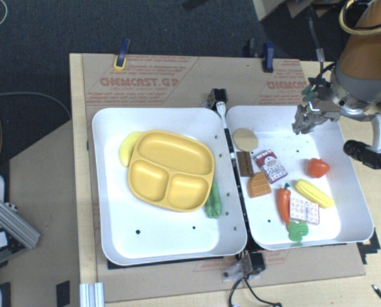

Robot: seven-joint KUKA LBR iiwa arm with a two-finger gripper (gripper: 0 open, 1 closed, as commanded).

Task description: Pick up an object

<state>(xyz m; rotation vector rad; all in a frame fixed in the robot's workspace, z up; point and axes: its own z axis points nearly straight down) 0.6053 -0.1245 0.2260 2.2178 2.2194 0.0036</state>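
Observation:
My gripper (302, 125) hangs over the far side of the right bin (360, 204), near its back right corner, with nothing visible in it. Below it in that bin lie a tan round disc (245, 137), a brown bar (244, 164), a red and white packet (271, 165), a tan block (260, 185), an orange carrot (284, 203), a red pepper-like piece (317, 167), a yellow corn cob (314, 193), a pink and white packet (304, 211) and a green piece (297, 231).
The left bin (110, 190) holds a yellow divided plate (171, 170), a yellow banana-like piece (127, 148) tucked at its left edge and a green vegetable (212, 203) by its right side. A black bracket (366, 153) sticks in over the right bin's right rim.

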